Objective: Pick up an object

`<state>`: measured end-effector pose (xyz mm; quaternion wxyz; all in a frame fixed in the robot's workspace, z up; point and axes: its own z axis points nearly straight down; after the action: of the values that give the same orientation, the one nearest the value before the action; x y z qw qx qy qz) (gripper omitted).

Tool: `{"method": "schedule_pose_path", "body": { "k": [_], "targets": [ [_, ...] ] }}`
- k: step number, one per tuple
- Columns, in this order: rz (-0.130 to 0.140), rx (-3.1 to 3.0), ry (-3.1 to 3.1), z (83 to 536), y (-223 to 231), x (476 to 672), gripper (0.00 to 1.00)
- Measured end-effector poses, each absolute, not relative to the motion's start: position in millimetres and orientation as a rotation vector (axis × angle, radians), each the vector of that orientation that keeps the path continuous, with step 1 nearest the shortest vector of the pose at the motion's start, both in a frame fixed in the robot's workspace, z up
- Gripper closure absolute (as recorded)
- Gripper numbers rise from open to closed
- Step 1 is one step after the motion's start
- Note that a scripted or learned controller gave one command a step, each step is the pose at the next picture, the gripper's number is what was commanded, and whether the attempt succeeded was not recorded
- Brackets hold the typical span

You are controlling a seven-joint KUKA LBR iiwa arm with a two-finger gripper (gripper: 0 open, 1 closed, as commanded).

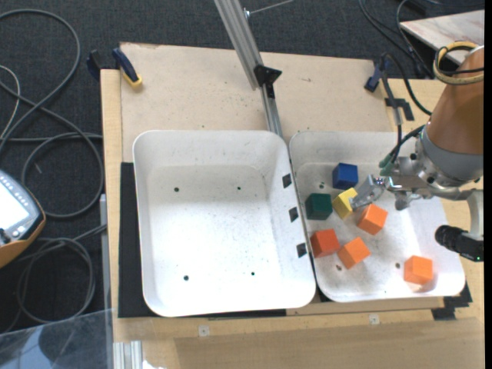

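Camera view: the end effector [369, 194], whose state cannot be told, is positioned by a small yellow block [347, 200], judged light, rigid, best gripped across opposite flat faces.

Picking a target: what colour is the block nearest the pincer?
Yellow block, just left of the pincer, in the camera view.

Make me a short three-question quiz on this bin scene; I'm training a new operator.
1. True or false: all the blocks lie in the right bin.
2. How many orange blocks are there?
3. Which block lies nearest the tool? A) blue block B) green block C) yellow block

Key:
1. True.
2. Four.
3. C, the yellow block; the blue block and green block lie farther off.
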<state>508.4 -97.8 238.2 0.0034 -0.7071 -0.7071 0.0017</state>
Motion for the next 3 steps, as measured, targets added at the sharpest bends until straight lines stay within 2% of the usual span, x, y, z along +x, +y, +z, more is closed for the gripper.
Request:
{"method": "schedule_pose_path", "body": {
  "k": [1, 2, 3],
  "targets": [
    [-0.001, -2.220, -2.221, 240.7, -97.9, 509.5, 0.00],
    [0.005, -2.218, -2.216, 189.1, -103.2, 517.4, 0.00],
    [0.005, -2.216, -2.216, 140.0, -94.0, 511.4, 0.00]
  ]
}}
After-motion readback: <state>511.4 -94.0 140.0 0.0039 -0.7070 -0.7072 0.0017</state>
